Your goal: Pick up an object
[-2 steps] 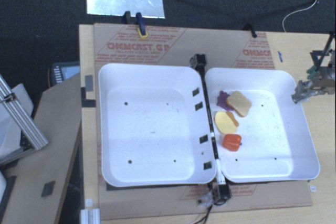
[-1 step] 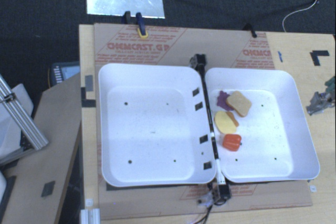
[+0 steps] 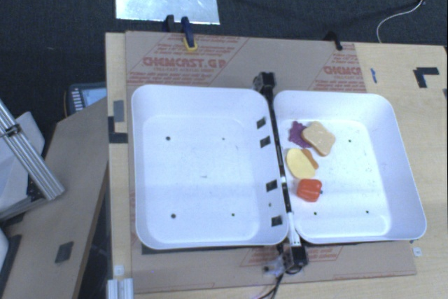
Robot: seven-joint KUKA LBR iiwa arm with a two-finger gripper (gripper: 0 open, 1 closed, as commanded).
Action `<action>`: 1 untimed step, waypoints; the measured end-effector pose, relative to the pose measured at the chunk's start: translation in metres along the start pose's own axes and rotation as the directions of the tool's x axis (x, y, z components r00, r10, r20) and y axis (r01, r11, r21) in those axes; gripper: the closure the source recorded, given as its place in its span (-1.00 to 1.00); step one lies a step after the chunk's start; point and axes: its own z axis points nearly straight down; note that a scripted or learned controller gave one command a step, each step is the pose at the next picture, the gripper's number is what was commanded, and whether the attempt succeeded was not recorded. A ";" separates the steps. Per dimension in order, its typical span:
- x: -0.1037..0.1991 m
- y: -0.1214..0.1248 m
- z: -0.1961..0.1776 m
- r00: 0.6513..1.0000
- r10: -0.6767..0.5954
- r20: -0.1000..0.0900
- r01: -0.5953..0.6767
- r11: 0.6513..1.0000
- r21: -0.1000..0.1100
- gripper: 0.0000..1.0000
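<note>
Near right bin (image 3: 392,150) left wall: purple piece (image 3: 297,133), bread slice (image 3: 319,138), yellow piece (image 3: 302,163), red pepper (image 3: 309,188).

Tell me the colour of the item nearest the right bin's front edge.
Red-orange: the small pepper-like toy, seen in the camera view.

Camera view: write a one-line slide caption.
Right white bin holds purple piece, tan slice, yellow slice and red-orange toy near the divider.

The bench (image 3: 434,59) is covered by a printed cardboard sheet (image 3: 231,56), on which two white bins (image 3: 203,98) (image 3: 402,171) are set side by side.
</note>
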 end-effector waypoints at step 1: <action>0.059 -0.012 0.148 1.000 -0.001 -0.011 0.001 0.999 0.034 1.00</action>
